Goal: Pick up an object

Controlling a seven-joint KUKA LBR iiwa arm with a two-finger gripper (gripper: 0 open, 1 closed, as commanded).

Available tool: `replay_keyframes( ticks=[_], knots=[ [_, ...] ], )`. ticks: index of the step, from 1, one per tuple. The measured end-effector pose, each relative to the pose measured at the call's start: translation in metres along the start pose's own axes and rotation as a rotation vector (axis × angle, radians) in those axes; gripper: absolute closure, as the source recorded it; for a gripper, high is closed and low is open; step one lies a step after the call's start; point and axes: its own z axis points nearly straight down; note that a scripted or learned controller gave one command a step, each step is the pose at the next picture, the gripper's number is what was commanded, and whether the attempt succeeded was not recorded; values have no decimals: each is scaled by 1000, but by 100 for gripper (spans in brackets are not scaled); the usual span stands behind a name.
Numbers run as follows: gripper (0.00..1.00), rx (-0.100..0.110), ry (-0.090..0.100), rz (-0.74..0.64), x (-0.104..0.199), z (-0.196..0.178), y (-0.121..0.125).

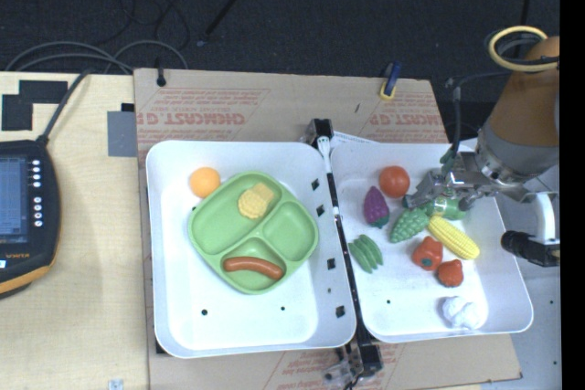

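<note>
My gripper (437, 199) hangs low over the right bin (512, 306), just above a green bumpy vegetable (409, 225) and the upper end of a yellow corn cob (454, 237). Around it lie a red tomato (395, 181), a purple eggplant (376, 206), a green bean pod (366, 252), two red pieces (426, 252) (450, 272) and a white crumpled item (463, 312). The fingers are dark and blend into the toys beneath them.
The left bin (174, 306) holds a green divided plate (297, 228) with a yellow piece (255, 201) and a sausage (253, 267), plus an orange ball (205, 182) beside it. A teach pendant (23, 215) lies at the far left.
</note>
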Motion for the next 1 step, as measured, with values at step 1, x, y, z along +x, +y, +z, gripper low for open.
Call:
replay_keyframes(
  ticks=[1],
  knots=[
    [0,-4,-3,2,34,109,-51]
  ],
)
